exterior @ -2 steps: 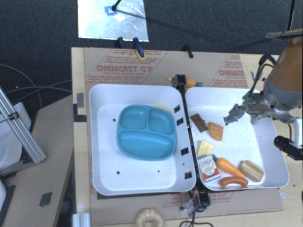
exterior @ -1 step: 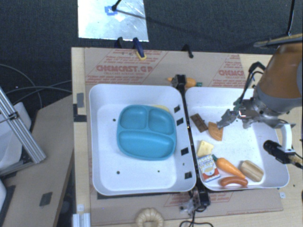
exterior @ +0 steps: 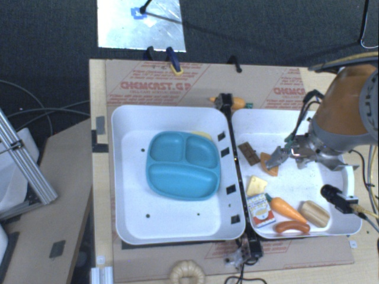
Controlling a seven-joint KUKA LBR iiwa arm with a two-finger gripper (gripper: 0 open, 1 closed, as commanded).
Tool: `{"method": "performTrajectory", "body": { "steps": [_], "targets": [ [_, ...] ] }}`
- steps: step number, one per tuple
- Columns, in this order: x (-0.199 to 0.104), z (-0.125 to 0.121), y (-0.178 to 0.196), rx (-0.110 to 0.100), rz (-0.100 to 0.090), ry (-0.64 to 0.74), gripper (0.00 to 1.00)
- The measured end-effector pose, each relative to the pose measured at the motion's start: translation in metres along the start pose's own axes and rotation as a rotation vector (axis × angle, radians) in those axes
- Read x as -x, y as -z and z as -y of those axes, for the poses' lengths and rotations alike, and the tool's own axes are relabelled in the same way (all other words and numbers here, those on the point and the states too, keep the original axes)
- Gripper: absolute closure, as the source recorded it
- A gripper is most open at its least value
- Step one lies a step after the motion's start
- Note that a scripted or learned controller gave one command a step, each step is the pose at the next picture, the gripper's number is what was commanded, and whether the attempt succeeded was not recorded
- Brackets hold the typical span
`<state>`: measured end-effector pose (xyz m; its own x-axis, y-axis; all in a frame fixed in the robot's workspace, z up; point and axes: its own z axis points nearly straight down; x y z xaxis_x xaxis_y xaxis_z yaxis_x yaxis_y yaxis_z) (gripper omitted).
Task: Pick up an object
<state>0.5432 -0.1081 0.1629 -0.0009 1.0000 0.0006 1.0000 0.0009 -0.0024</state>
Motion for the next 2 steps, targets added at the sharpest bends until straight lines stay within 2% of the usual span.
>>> {"method": "performTrajectory", "body": {
  "steps": [2],
  "targets": [
    [0.006,0.002,-0.080,0.001,0.000,0.000,0.00]
  ]
}}
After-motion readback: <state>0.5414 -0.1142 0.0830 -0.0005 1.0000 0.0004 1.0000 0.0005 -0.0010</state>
